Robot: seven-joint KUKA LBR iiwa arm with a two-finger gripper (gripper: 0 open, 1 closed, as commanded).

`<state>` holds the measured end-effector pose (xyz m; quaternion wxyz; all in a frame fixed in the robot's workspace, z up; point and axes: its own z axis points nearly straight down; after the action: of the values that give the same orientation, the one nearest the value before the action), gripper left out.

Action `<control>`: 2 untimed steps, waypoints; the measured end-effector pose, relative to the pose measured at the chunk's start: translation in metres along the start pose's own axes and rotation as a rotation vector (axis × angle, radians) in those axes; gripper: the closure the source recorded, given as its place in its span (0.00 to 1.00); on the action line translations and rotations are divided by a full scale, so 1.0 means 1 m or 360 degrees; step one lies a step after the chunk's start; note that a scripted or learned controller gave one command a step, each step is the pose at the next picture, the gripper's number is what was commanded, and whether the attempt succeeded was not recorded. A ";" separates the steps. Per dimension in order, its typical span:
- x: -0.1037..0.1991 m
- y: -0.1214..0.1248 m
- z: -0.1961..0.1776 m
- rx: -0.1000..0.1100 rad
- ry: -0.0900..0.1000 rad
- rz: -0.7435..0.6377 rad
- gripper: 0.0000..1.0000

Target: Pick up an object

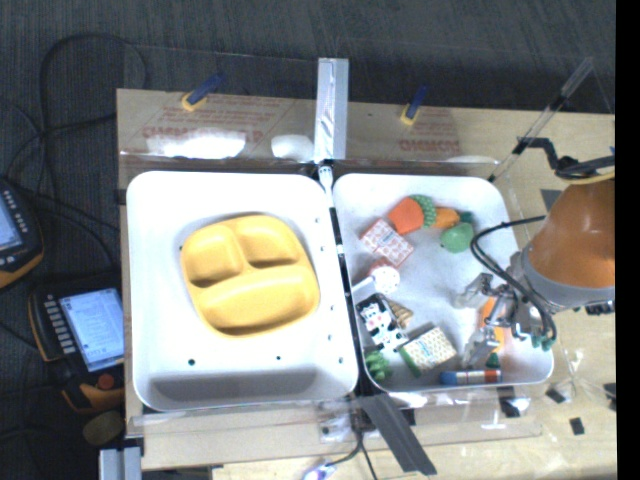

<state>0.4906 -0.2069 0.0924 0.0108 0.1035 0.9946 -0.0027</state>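
One gripper (487, 330) low in right bin (500, 208), jaws state unclear, marker (470, 376) just below, apart.

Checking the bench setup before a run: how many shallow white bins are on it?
2. One shallow white bin on the view's left holds a yellow plastic sectioned tray; the other white bin, on the right, holds the small toys.

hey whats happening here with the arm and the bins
A grey robot arm with an orange band reaches in from the right and has its gripper low in the right white bin, near that bin's lower right corner, among small toys such as an orange carrot-like toy and a pink patterned block. Nothing is visibly held. The left white bin holds a yellow divided tray.
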 end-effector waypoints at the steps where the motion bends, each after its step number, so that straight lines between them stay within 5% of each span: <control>1: -0.010 0.001 0.002 -0.0003 0.0022 0.0104 0.00; 2: -0.002 -0.004 0.001 -0.0002 0.0002 0.0053 0.00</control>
<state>0.4913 -0.2114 0.0915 0.0102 0.1201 0.9927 -0.0018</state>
